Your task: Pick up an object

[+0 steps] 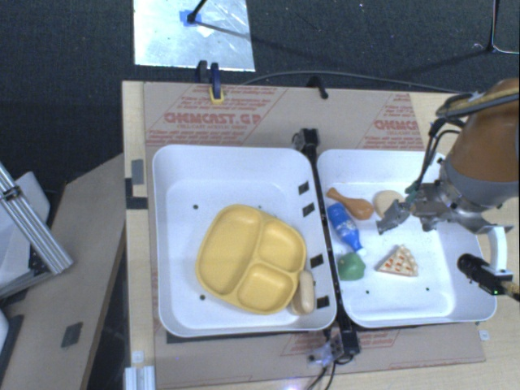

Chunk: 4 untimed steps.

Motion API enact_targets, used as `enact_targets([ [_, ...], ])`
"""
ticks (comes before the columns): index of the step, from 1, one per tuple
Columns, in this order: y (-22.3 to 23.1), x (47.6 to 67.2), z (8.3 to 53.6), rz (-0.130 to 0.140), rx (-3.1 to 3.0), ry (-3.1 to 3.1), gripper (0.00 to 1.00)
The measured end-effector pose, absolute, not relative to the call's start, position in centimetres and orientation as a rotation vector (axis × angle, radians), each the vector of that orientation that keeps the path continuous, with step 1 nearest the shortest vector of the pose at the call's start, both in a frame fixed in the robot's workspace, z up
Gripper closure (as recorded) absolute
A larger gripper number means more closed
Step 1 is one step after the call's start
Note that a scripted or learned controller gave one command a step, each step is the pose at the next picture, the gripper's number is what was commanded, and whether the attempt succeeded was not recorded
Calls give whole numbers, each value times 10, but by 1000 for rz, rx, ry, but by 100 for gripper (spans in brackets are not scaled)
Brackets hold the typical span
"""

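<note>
In the right bin (422,303) lie an orange drumstick-shaped toy (351,204), a blue bottle (344,227), a green lump (351,266), a triangular pizza-slice toy (397,262) and a pale beige piece (387,199). My gripper (396,216) hangs over the middle of this bin, just right of the drumstick and beside the beige piece, above the pizza slice. Nothing shows between its fingers.
The left bin (183,299) holds a yellow sectioned plate (250,257) and a beige bread-like piece (305,292) against the plate's right edge. A black divider (325,250) runs between the bins. The arm's orange-banded body (486,149) covers the right bin's far right corner.
</note>
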State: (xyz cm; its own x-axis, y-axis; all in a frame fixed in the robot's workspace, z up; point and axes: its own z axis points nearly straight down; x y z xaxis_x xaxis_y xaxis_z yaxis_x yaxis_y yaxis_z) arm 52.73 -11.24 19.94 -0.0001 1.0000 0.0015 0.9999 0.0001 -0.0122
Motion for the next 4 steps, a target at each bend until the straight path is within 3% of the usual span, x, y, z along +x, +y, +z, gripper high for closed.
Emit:
enact_targets([
  [1,-112,530,206,-1,-2219,-2226,0],
  [4,-100,529,83,0,-2219,-2222,0],
])
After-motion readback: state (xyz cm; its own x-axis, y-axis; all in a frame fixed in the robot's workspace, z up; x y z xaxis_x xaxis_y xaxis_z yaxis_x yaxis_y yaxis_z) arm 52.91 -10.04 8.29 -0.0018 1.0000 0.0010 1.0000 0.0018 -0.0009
